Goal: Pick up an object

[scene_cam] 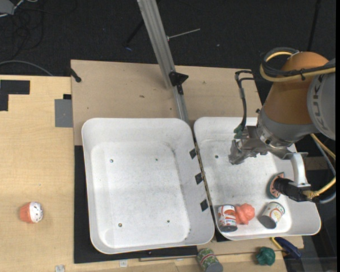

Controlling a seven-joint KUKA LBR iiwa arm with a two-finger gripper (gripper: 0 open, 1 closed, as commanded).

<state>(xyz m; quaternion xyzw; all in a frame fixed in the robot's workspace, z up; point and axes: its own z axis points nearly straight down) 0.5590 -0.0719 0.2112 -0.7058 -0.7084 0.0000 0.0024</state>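
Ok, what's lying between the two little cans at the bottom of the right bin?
A soft orange-pink lump sits between the left can and the right can in the camera view, touching the left can, with a small gap to the right one.

A small orange-and-white ball [31, 212] lies on the pale wooden desk [22, 152] near its left edge, well apart from the bins. A grey aluminium rail [160, 44] slants across the desk's far edge. At the near edge, a dark green can [207, 259] and a green crumpled lump [266, 256] sit just beside the right bin [306, 222].
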